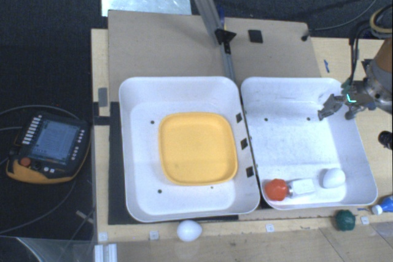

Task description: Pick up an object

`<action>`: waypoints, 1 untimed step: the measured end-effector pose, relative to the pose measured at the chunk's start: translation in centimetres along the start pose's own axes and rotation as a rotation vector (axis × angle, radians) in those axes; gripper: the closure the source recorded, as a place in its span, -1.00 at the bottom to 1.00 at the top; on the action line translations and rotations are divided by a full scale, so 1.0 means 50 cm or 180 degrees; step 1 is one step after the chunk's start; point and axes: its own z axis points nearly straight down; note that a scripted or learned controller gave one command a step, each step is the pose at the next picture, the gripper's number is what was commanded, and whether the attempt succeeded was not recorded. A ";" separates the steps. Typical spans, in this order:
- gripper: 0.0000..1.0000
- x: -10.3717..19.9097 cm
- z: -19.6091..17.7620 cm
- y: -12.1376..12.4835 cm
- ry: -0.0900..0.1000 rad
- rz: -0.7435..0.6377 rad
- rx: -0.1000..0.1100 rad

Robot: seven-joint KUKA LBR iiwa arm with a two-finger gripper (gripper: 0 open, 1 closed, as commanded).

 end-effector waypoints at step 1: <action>-1.00 0.000 0.000 0.000 0.0000 0.0000 0.0000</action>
